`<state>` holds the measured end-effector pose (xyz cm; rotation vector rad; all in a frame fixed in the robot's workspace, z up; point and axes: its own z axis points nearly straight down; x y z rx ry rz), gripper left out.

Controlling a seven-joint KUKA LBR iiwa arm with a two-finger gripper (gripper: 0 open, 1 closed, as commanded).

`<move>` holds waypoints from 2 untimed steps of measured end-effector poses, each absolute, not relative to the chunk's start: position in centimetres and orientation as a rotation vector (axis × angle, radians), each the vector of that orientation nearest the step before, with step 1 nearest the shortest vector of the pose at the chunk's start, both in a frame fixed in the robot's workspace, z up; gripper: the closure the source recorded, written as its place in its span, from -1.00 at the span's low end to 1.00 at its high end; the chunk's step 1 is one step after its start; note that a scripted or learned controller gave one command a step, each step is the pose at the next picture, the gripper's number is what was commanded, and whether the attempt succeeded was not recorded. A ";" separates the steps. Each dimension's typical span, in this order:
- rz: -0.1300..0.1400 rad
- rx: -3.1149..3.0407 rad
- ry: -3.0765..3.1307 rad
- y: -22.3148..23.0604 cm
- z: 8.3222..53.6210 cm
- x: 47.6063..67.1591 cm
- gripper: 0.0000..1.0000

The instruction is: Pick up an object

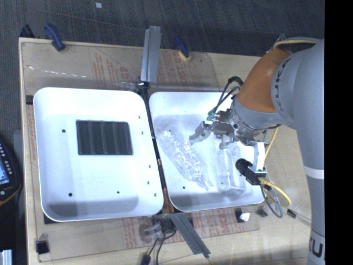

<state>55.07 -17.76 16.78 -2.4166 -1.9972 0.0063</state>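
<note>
My gripper [210, 140] hangs over the right bin [175, 102], in its upper middle part. Its two fingers stand spread apart, so it is open, with nothing between them. Just below and left of the fingers lies a crumpled clear plastic wrapper [183, 154] on the bin floor. A clear plastic bottle-like item [230, 175] lies to the lower right, partly under the wrist. In the left bin [47, 106] rests a dark grey ridged rectangular block [104, 137], far from the gripper.
The grey arm with its orange band [263, 84] covers the right bin's right rim. A metal divider bar [151, 54] stands at the back between the bins. Blue clamps [54, 37] hold the bench's far edge. Cables [273, 195] hang at the right bin's front right corner.
</note>
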 end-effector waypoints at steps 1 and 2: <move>0.001 -2.468 -1.941 -18.6 24.3 53.3 -1.00; 0.006 -2.602 -1.750 -13.8 18.8 54.7 -1.00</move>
